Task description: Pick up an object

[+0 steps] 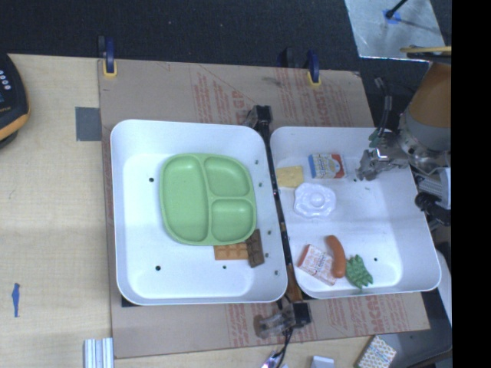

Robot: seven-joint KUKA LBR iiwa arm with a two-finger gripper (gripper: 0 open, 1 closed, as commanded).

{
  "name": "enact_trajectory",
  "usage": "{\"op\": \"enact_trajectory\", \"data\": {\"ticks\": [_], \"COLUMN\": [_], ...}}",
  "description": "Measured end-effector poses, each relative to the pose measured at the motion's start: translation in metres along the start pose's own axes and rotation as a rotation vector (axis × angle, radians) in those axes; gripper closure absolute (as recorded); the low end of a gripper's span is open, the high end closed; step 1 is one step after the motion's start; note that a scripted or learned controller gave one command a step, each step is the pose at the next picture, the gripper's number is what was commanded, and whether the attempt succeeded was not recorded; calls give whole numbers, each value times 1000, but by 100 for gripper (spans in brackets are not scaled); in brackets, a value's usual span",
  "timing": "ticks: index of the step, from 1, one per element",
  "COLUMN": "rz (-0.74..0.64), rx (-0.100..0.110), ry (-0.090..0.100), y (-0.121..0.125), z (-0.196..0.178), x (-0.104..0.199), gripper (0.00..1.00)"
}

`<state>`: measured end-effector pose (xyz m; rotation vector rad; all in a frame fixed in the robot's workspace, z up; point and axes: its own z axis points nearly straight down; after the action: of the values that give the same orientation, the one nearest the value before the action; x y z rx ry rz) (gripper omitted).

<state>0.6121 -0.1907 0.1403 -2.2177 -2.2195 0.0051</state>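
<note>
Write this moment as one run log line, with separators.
gripper: over right bin, nothing seen held | nearest: small carton | left bin: green divided plate

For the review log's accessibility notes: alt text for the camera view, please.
The gripper hovers over the right bin, near a small carton, holding nothing visible. That bin also holds a sausage and green toy; the left bin holds a green divided plate.

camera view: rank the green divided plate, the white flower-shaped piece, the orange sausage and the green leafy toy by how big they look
1. green divided plate, by far the largest
2. white flower-shaped piece
3. orange sausage and green leafy toy: they look about alike, so I won't rank them against each other.
</note>
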Motion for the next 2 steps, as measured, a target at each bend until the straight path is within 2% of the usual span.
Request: {"op": "enact_trajectory", "data": {"ticks": [1,2], "rz": [-2,-7], "rx": [-2,-6], "ry": [-1,-1], "y": [2,42], "z": [1,11], "x": [0,41], "gripper": [0,0]}}
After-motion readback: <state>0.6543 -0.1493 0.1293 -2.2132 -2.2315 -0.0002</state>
